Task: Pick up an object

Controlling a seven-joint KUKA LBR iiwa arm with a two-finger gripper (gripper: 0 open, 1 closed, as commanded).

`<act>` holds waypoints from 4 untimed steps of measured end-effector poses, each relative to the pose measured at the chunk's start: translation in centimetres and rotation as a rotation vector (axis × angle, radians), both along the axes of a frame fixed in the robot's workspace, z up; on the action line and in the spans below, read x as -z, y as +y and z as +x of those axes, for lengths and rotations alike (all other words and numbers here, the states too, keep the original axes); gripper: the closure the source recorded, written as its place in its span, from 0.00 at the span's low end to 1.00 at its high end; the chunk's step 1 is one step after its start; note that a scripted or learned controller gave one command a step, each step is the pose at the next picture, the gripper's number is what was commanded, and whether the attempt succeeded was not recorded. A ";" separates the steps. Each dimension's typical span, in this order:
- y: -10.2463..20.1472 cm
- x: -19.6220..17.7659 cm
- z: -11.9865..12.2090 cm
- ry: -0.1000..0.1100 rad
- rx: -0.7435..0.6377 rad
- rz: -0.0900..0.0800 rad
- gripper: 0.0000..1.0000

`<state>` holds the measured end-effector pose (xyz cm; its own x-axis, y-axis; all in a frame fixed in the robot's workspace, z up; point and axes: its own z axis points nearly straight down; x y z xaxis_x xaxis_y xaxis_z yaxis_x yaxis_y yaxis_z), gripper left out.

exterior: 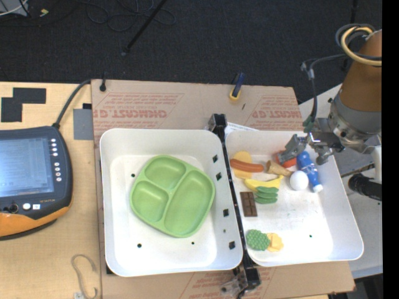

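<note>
Gripper (310, 143) is seen over the far right part of the right bin (349, 226), hung from the grey wrist with the orange band above it. Finger state cannot be told at this angle and resolution. Nothing is seen held.

Right bin contents are clustered in its far half. A blue bottle (310, 169) lies tilted just below the gripper, and a white egg (299, 180) is touching its left side. A small red piece (287, 161) is partly covered by the gripper body. A hot dog (247, 164) lies at the far left of the cluster, a yellow banana (262, 182) near it, and a green pod-shaped piece (267, 194) just beside the banana. A brown chocolate bar (249, 204) lies close to the divider. A green-and-yellow toy (263, 240) is set apart at the near left of the bin.

Left bin (115, 161) is occupied by a green sectioned plate (173, 195), lying flat. A tablet-like controller (31, 170) is noted on the bench at far left.
</note>
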<state>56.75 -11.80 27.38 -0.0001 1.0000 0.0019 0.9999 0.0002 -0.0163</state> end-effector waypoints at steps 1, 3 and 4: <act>0.0 -0.6 0.1 -0.009 -0.002 -0.001 0.00; 0.3 12.3 -0.7 -0.005 -0.001 0.001 0.00; 1.2 17.8 -1.1 -0.006 0.006 0.001 0.00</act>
